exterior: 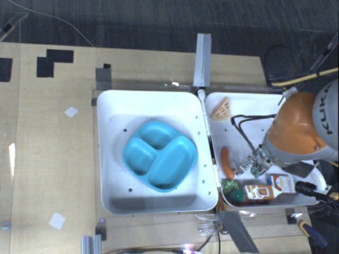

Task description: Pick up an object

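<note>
Hot dog (227,163) lies at 9 o'clock in right bin (249,103), hard against its left wall. Pizza slice (220,109) at 11, green item (233,190) and carton (262,193) along the 6 o'clock rim. Open floor at bin centre. Gripper (253,164) just right of hot dog, tilted down-left from orange wrist band (296,121); finger state: cannot tell, too blurred. Left bin (114,115) holds blue tray (160,155). Wooden bench (47,142).

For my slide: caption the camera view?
Gripper hovers beside sausage in right bin; blue tray fills left bin.
</note>
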Tool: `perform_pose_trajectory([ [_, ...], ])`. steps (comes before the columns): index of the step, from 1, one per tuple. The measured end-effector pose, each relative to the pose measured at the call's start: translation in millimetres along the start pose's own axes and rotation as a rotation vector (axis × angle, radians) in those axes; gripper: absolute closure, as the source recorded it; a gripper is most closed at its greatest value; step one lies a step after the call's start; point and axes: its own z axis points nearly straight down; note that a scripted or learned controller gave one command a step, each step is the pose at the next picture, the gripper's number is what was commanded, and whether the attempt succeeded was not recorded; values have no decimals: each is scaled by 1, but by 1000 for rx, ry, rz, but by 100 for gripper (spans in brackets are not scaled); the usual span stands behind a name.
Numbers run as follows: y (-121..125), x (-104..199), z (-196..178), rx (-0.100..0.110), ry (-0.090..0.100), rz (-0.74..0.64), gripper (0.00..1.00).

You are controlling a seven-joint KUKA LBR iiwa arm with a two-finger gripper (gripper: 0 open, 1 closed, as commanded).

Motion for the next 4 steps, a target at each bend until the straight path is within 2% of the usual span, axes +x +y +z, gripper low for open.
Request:
perform_pose_trajectory([
  [1,0,0,1,-1,-2,1,0],
  [2,3,-2,-12,-7,-8,0,100],
  [3,3,-2,-12,-7,-8,-1,0],
  [4,5,-4,-23,-12,-12,-1,100],
])
